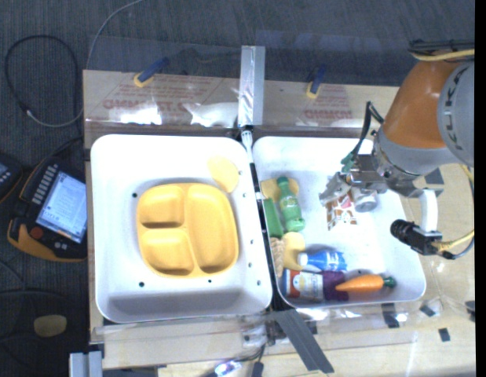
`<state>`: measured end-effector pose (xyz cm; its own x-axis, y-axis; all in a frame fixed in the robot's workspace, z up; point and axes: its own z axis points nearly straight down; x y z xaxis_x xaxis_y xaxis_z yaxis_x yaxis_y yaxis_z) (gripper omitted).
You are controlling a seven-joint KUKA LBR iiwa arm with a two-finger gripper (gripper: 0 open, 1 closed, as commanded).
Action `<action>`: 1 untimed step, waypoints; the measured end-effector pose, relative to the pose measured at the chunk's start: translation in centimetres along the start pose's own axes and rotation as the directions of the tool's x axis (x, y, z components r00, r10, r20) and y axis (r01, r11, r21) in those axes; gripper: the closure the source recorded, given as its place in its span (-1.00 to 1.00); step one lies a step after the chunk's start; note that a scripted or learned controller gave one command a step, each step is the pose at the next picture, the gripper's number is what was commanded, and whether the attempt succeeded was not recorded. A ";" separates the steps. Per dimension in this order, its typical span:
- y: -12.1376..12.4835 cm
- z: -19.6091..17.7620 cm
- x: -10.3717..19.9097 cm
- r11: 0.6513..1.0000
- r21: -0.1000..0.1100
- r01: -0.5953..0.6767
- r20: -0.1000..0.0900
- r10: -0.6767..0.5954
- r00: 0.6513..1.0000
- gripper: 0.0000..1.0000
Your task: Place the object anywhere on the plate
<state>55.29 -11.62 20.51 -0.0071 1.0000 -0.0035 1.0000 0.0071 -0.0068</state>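
I can't tell how the jaws of my gripper (342,188) stand. A small packet (342,210) lies just below them in the right bin (321,151), apparently unheld: light, limp, slippery I'd guess, best pinched at an edge. The plate (186,228) sits well left.

Plate (186,228) lies in the left bin (109,210) — bottles (325,259) crowd the right bin's (400,250) near-left side.
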 end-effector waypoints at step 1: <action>-1.6 2.3 6.9 0.967 -0.001 0.255 -0.004 -0.255 0.967 1.00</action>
<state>53.61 -4.77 18.21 -0.2622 0.9650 0.0022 0.9650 0.2622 -0.0060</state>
